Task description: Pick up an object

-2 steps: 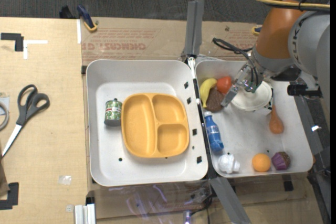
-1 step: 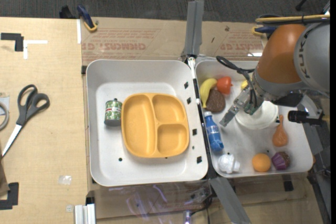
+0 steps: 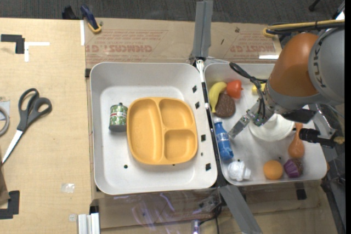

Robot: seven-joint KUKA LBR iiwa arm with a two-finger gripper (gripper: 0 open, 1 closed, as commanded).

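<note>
My gripper point(image 3: 245, 122) hangs low inside the right bin point(image 3: 312, 172), just right of a blue bottle point(image 3: 222, 140) lying along the bin's left wall. A brown rounded object point(image 3: 225, 105), a yellow banana point(image 3: 216, 93) and a red tomato point(image 3: 234, 88) lie just beyond the gripper, at the bin's far left. Nearer the front edge lie a white crumpled object point(image 3: 237, 171), an orange ball point(image 3: 273, 169), a purple object point(image 3: 292, 167) and an orange pear-shaped piece point(image 3: 296, 146). Nothing shows as held by the gripper.
The left bin point(image 3: 104, 172) holds a yellow divided plate point(image 3: 162, 130) with a small green can point(image 3: 118, 117) at its left side. Scissors point(image 3: 27, 112) lie on the bench far left. The grey and orange arm point(image 3: 296, 71) covers the right bin's far right part.
</note>
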